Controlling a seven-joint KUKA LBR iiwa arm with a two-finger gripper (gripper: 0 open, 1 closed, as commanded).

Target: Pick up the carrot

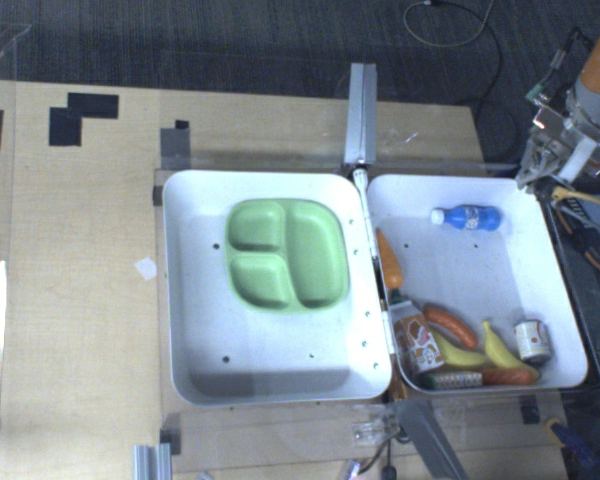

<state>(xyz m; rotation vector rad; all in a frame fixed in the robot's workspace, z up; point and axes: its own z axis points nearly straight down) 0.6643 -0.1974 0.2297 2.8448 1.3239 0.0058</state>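
Fingers of the gripper (536,164) hang above the right bin's (500,268) far right corner; how wide they stand I cannot tell. Lying against that bin's left wall is the carrot (388,259), well apart from them. A blue bottle (467,218) rests near the far wall.

One fixed camera looks down from above at a slant, far enough back to take in both white bins: the left bin (180,298) and the right bin (550,268), side by side on the bench (70,268). Dark floor crosses the top; the arm (590,98) enters at upper right.
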